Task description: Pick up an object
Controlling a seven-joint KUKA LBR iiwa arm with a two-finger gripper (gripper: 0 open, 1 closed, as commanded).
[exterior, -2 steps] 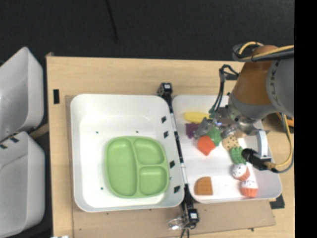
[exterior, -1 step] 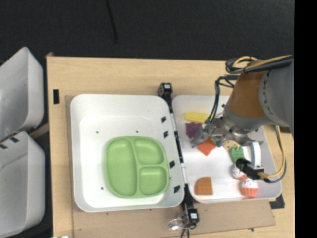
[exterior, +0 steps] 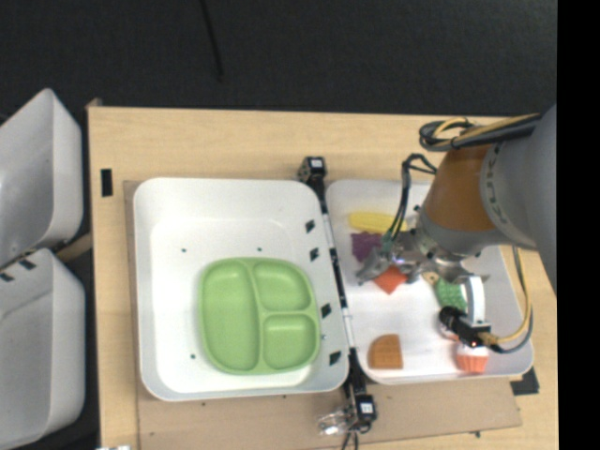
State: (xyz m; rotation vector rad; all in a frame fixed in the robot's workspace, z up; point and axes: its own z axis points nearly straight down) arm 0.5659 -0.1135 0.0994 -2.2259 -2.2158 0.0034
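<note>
So the jaws (exterior: 392,272) are down in the right-hand bin (exterior: 506,368), parked over a little huddle of toys. Honestly can't tell whether they're released or clenched, the wrist hides too much.

The likeliest target is the red-orange piece (exterior: 390,282) right under them, near the bin's middle. It looks like small hard plastic: light, stiff, probably a bit slick. I'd pinch it across its narrow sides, not on a corner.

Trouble is the crowding. A purple piece (exterior: 363,246) sits touching or nearly so at about 10 o'clock, and a yellow banana-shaped thing (exterior: 371,221) lies further out around 11. At 3 o'clock there's a green bit (exterior: 450,293), and a brown cookie-like block (exterior: 385,352) at 6, well apart and easier pickings.

The left bin (exterior: 150,214) just holds a green divided plate (exterior: 259,316). Both bins sit on the desk (exterior: 112,279).
</note>
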